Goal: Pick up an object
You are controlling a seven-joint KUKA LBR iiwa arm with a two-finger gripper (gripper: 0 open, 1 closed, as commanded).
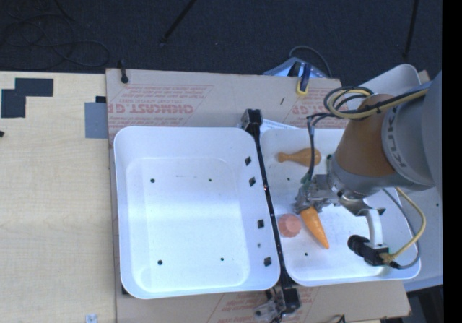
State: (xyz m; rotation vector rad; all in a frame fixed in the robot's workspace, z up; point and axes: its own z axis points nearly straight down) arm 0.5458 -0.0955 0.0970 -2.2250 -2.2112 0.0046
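Pincer (309, 201) atop carrot (315, 226)

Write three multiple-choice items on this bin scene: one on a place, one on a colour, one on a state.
1. Where does the carrot lie?
A. in the left bin
B. in the right bin
C. on the cardboard

2. What colour is the small round piece beside the carrot?
A. pink
B. blue
C. green

3. How does the gripper stand to the carrot?
A. just above its thick end
B. far off over the left bin
C. outside both bins

Key: 1 B, it rests on the right bin's floor; 2 A, it shows pinkish red against the white; 3 A, the gripper sits at the carrot's upper end.
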